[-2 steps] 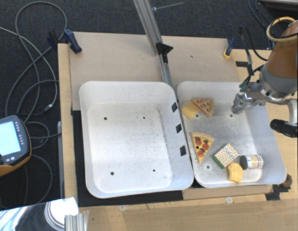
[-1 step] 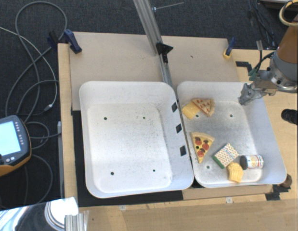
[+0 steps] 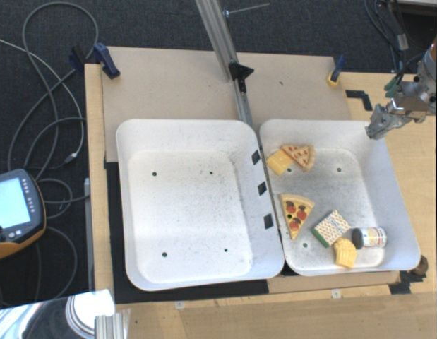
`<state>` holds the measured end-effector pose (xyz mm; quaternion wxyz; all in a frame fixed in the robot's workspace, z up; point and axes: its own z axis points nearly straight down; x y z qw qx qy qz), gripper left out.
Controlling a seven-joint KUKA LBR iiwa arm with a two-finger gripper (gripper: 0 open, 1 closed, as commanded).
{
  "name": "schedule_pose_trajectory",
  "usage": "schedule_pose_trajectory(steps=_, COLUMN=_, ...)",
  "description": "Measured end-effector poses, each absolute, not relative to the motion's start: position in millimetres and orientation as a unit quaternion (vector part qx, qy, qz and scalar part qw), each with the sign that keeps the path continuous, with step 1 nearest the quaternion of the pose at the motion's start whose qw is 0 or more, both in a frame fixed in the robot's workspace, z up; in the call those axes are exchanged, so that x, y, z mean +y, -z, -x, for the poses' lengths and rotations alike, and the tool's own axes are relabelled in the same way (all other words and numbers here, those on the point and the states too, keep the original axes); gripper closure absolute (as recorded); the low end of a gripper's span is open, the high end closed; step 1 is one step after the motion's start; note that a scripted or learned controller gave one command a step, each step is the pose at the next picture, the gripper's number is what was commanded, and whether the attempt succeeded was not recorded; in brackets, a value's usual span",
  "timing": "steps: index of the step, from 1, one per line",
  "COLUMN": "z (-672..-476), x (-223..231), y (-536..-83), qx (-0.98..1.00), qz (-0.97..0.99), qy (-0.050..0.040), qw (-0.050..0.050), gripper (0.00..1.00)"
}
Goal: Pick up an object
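The right white bin (image 3: 391, 189) holds the objects. A pizza slice (image 3: 301, 155) lies at its back, touching a yellow cheese wedge (image 3: 277, 163). A second pizza slice (image 3: 296, 214) lies near the bin's left wall. At the front sit a green and white patterned box (image 3: 331, 227), a small jar on its side (image 3: 370, 237) and a yellow block (image 3: 345, 253), close together. My gripper (image 3: 382, 122) hangs above the back right corner of this bin, apart from every object, with nothing seen in it.
The left white bin (image 3: 183, 203) stands beside the right one. A metal pole (image 3: 217, 27) slants over the back between the bins. Clamps (image 3: 105, 59) (image 3: 336, 70) hold the board's back corners. A control pendant (image 3: 13, 210) and cables lie on the floor at left.
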<state>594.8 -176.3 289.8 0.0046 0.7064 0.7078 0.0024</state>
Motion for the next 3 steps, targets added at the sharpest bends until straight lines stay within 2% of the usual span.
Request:
schedule_pose_trajectory(steps=1, z=-589.6, x=-124, y=-281, qx=0.709, qz=-0.705, qy=-0.0004, qw=-0.002, gripper=1.00)
schedule_pose_trajectory(steps=2, z=-588.5, x=-71, y=-265, qx=0.709, qz=-0.705, qy=-0.0001, qw=-0.002, gripper=1.00)
schedule_pose_trajectory(steps=3, z=-603.9, x=-10, y=-256, qx=0.710, qz=-0.705, qy=-0.0008, qw=-0.001, gripper=1.00)
